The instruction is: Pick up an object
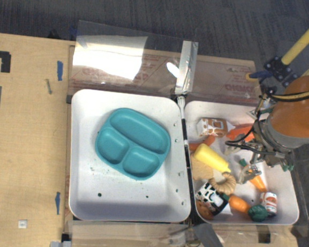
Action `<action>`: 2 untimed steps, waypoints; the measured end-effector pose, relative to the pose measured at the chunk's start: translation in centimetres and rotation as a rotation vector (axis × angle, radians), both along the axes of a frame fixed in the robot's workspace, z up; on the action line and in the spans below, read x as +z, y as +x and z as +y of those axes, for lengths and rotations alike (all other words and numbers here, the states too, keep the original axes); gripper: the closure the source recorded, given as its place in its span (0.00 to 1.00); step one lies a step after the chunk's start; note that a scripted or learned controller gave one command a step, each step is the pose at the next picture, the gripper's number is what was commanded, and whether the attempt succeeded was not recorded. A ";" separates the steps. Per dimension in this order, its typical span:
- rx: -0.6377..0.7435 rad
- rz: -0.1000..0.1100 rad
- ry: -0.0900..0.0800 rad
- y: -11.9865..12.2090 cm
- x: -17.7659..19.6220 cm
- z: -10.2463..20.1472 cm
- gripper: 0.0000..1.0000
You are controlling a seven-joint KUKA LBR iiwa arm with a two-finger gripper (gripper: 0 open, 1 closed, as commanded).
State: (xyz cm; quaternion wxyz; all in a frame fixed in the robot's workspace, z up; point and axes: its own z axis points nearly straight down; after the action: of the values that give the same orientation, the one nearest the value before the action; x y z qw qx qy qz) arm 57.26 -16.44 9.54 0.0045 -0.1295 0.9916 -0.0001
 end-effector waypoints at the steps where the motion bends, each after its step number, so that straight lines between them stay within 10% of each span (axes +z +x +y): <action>1: 0.003 0.001 -0.001 9.3 -0.7 -1.9 0.00; 2: 0.074 0.003 0.014 9.8 0.1 -4.7 0.00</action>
State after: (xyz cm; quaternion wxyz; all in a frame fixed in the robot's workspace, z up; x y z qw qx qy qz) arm 67.09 -21.19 9.61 0.0039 -0.1662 0.9861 0.0071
